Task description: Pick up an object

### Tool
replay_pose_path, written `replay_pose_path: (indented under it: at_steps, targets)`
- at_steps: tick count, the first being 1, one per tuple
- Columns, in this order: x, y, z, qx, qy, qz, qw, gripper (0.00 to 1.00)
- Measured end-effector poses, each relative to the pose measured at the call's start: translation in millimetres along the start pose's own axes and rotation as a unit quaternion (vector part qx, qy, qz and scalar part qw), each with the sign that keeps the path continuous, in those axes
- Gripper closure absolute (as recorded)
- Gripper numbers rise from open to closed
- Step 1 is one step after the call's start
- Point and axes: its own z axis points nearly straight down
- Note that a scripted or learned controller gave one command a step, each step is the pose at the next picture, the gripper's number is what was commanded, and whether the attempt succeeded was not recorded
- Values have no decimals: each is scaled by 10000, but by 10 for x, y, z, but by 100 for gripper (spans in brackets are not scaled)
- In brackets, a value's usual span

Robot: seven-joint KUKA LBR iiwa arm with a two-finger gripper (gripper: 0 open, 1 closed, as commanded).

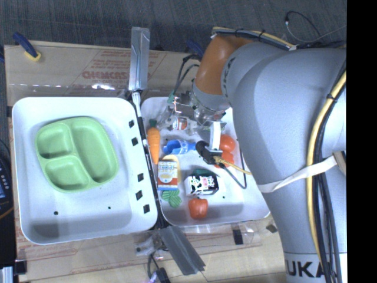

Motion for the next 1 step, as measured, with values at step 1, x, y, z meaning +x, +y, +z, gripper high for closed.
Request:
replay_pose_path:
  at_steps: [1]
  targets:
    - [-242,-399,-199,-22,6,-329,9995,0]
